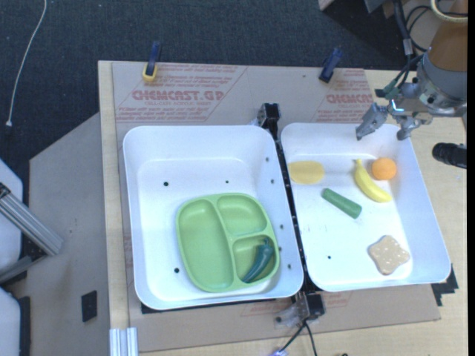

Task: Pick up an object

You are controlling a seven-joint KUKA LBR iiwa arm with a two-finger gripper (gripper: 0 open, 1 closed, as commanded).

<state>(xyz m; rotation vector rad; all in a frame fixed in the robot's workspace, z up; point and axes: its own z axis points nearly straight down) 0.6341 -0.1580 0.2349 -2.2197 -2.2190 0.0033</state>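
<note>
My gripper (pixel 387 127) hangs over the far edge of the right bin (pixel 423 206), its two fingers spread open with nothing between them. Just below it lie an orange ball (pixel 384 169) and a yellow banana (pixel 369 183). A pale yellow oval piece (pixel 306 172) sits at the bin's far left. A green cucumber-like stick (pixel 341 202) rests near the middle. A tan cracker-like piece (pixel 388 254) lies near the front right.
The left bin (pixel 148 169) holds a green divided plate (pixel 208 243) with a dark green pepper (pixel 259 261) in its small compartment. A black clamp (pixel 269 115) sits between the bins at the back. Blue clips (pixel 331 63) pin the cardboard.
</note>
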